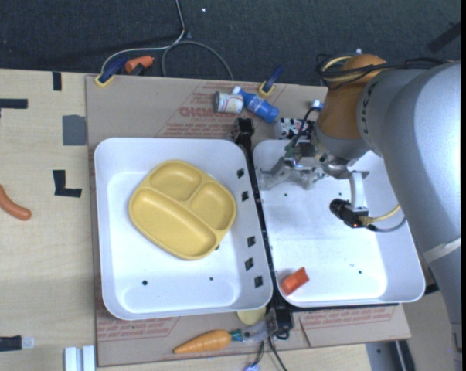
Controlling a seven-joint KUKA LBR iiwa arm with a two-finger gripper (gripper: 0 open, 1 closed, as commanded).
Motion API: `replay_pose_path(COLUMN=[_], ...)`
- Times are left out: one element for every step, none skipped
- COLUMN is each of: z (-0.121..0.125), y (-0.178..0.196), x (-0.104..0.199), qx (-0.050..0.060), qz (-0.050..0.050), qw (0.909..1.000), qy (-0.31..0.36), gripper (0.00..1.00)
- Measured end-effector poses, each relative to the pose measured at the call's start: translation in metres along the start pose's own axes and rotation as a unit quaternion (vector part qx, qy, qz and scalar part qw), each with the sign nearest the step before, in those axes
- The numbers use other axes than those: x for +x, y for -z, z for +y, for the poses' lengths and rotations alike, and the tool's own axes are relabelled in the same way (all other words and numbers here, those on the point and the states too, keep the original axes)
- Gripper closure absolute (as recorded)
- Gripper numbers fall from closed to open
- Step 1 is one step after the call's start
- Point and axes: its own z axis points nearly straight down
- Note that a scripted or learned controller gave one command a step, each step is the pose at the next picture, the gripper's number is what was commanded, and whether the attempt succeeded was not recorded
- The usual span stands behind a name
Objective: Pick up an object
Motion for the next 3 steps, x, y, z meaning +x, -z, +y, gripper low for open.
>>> replay_pose_path(z=[0.025,0.024,0.008], y=[-0.001,0.017,0.0], x=[0.005,0.003,0.002], qx=[0.001,0.002,0.003], qz=[0.001,0.002,0.001], qw=[1.0,1.0,1.0], qy=[0.001,0.0,0.0], gripper=[0.0,0.0,0.0])
